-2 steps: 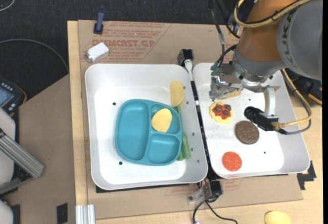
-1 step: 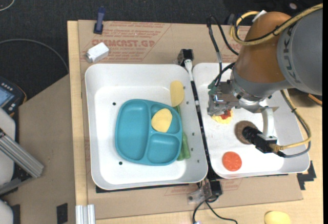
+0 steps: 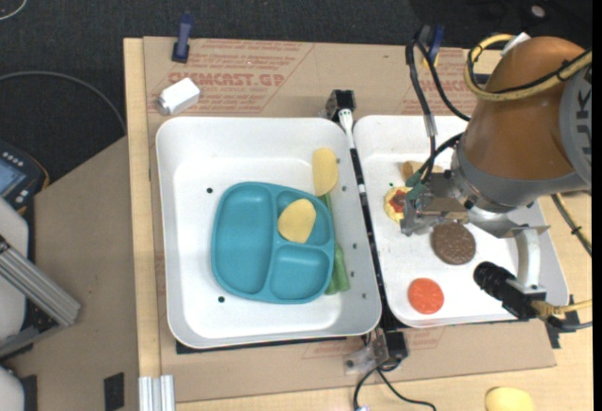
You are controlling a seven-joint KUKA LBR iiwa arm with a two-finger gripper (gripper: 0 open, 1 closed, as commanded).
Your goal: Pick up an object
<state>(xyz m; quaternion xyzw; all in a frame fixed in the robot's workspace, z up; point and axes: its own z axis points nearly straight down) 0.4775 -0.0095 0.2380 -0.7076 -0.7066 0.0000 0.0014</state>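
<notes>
Several small things lie in the right bin (image 3: 550,282), and my gripper (image 3: 414,212) hangs low over its left part, close to a small yellow-and-red piece (image 3: 395,202) just beside the divider; whether anything sits between my jaws I cannot tell, since my own wrist hides them; a brown disc (image 3: 454,244) lies just right of the gripper, and an orange disc (image 3: 426,295) nearer the front edge. I judge the yellow-and-red piece to be light toy food, stiff plastic and a little slick; being low and flat, it wants a pinch across its narrow sides, pressed close to the bin floor; the discs look harder to grip, offering thin edges. In the left bin (image 3: 179,240) a teal tray (image 3: 246,249) holds a yellow piece (image 3: 298,220).
</notes>
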